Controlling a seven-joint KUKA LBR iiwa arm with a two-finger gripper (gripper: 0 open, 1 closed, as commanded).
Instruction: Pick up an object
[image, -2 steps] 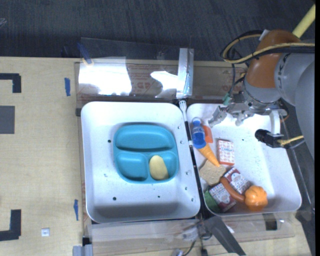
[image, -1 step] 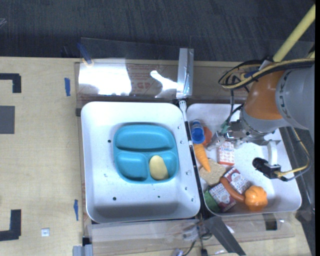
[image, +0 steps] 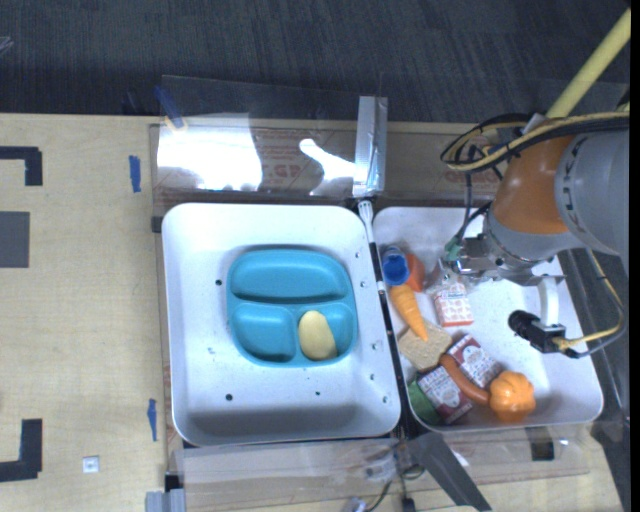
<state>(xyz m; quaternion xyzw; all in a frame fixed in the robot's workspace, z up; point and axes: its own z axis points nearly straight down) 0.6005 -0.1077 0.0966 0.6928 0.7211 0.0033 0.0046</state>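
My gripper hangs over the right bin, near its back, just above a small red-and-white box. The grey arm with its orange band covers the bin's back right part. In this bin lie an orange carrot, a blue cap-like piece, a tan cracker, a brown sausage, a dark red packet and a round orange fruit. Nothing shows held.
The left bin holds a blue divided plate with a yellow egg-shaped piece in its lower right compartment. A black cable end hangs beside the arm over the right bin. Wooden bench lies to the left.
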